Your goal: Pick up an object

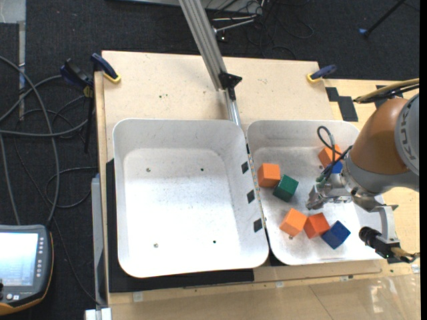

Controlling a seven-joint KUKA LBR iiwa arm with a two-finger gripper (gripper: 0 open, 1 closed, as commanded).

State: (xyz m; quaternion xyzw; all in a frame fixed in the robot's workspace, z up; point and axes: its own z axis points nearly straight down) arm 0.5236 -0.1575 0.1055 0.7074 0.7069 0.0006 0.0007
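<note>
From the camera above the bench, we are looking at the gripper (319, 200) hanging low inside the right bin (293, 133), in among the blocks. We are judging the pick as not yet done: nothing is showing between the fingers, and every block is lying on the bin floor. We cannot tell whether the pincer is released or clenched, since the wrist is covering it from this angle.

The likeliest targets are sitting just under and beside the tool: a red block (316, 225) touching an orange block (293, 221) on its left, and a blue block (335, 234) just beside it on the right. What is left, as we are reading it, is closing on one of them and lifting it clear.

Around these, another orange block (269, 175) and a green block (286, 188) are lying touching each other nearer the divider, and a further orange block (327, 156) is peeking out beside the arm's cable. The left bin (127, 179) is standing alongside. The crowding is what is standing in the way: the red, orange and blue blocks are packed so close that the fingers may be landing on a neighbour instead of slipping around one block.
</note>
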